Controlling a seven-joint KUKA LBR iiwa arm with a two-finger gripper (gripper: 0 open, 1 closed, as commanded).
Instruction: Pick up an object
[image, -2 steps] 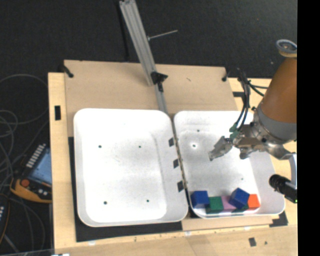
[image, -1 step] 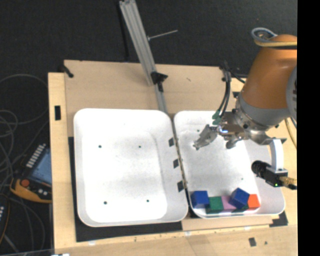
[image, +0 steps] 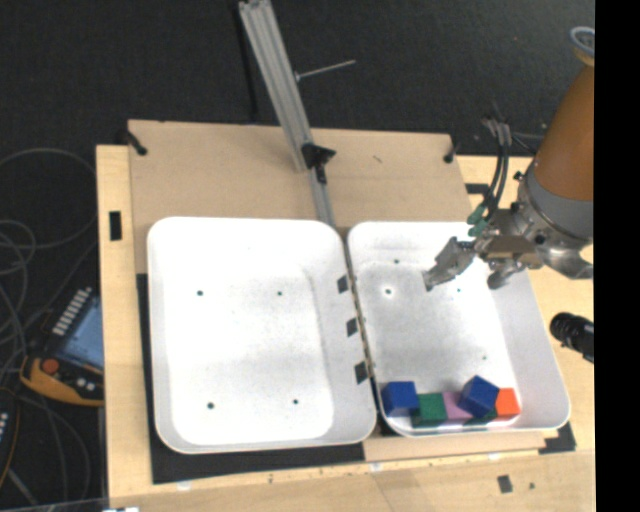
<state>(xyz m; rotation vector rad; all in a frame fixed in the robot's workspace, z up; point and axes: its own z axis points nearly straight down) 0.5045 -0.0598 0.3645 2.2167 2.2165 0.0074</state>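
The jaws stand spread with nothing between them, one finger at the left and one at the right of the gripper (image: 470, 268), which hangs over the far part of the right bin (image: 430, 300), well apart from any block. The objects lie huddled along that bin's near wall: a blue cube (image: 400, 396), a green cube (image: 431, 408), a pink block (image: 456, 407), a second blue cube (image: 480, 394) and an orange cube (image: 507, 402). This looks like the approach step, so the next move calls for travel toward the near wall and a descent over one block, where the tight packing and the wall leave little finger room.
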